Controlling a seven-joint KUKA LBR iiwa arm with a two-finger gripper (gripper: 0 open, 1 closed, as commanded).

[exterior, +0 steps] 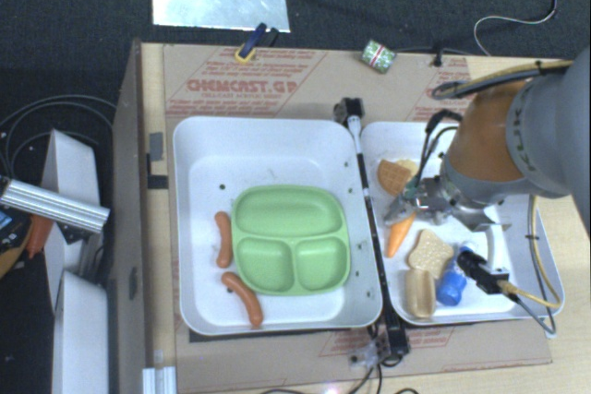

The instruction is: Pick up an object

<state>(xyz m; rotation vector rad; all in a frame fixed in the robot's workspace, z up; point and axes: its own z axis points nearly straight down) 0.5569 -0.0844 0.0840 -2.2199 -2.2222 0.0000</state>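
My gripper [413, 201] hangs low over the right bin [517, 307], at the end of the grey arm with its orange band [489, 138]. Just below it lies an orange carrot [397, 236], its upper end right under the gripper. A tan toast piece [397, 173] lies just above the gripper. Toward the bin's front are a bread slice [430, 250], a pale bun [419, 293] and a small blue object [451, 287]. Nothing is visibly held.
The left bin [199, 198] holds a green sectioned plate [291, 237] and two sausages, one at the plate's left [223, 239] and one at its front [243, 296]. A black divider rail [367, 208] separates the bins. Cables trail along the right bin's edge [540, 277].
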